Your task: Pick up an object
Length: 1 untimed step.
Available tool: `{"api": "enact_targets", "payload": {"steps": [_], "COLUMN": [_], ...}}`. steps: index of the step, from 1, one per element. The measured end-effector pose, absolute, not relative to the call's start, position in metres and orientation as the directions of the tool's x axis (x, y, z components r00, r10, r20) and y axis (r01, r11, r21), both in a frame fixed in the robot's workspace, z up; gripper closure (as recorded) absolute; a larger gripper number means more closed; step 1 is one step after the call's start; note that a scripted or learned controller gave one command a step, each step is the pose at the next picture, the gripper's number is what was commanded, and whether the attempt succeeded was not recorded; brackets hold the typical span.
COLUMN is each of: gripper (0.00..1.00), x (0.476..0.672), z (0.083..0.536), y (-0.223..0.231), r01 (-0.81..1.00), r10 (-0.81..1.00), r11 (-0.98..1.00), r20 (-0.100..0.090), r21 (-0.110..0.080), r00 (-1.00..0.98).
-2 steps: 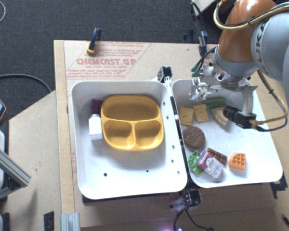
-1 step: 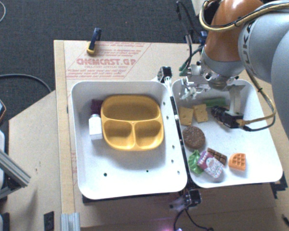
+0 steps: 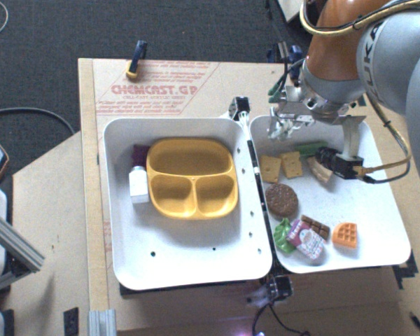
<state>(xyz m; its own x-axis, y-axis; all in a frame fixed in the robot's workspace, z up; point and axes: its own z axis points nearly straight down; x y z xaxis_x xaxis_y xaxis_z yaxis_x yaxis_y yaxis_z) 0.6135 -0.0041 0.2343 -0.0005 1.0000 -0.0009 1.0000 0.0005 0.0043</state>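
Under the gripper [image 3: 288, 126], at the far end of the right bin [image 3: 385, 208], two tan crackers [image 3: 281, 166] lie flat and untouched, the likeliest pick. Whether the fingers are parted or closed I cannot tell; nothing shows between them. A brown patty [image 3: 281, 199] and waffle [image 3: 345, 235] lie nearer. A yellow divided tray [image 3: 192, 177] fills the left bin [image 3: 119, 208].

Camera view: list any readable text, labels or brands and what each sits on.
"CHEMCAST GP": large red print on the brown board under the bins.
Smaller red lines above and below it: too blurred to read.
"KU...": partial dark letters on the grey arm link; the rest is cut off.
Food packet in the right bin: print too small to read.
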Motion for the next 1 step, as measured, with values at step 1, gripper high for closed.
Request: {"api": "enact_targets", "payload": {"steps": [1], "gripper": [1.00], "x": [0.6169], "z": [0.2348], "y": [-0.0010], "r01": [1.000], "r10": [1.000], "r11": [0.001], "r20": [-0.001], "r21": [0.004], "r00": [-0.001]}}
